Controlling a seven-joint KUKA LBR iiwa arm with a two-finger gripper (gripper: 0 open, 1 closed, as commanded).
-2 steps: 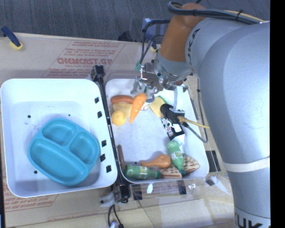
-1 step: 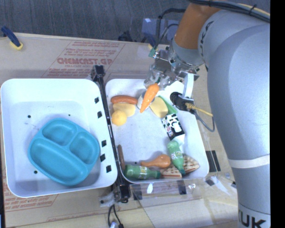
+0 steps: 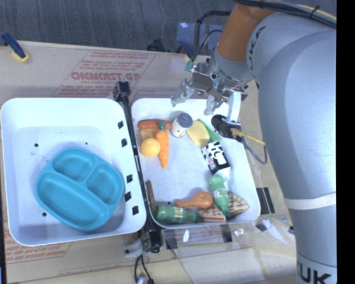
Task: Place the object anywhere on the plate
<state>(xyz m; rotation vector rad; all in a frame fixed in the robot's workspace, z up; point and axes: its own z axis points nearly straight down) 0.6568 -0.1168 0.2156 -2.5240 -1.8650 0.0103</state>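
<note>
You're pre-grasp: gripper [image 3: 196,98] looks spread open and empty above the right bin [image 3: 248,185]. Next, drop onto maybe the carrot [image 3: 163,147], then the blue plate [image 3: 80,186].

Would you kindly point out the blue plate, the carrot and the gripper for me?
blue plate [image 3: 77,188]: camera view, on the ridge between its compartments.
carrot [image 3: 163,147]: camera view, on the middle of its orange body.
gripper [image 3: 196,104]: camera view, midway between its fingertips.
</note>
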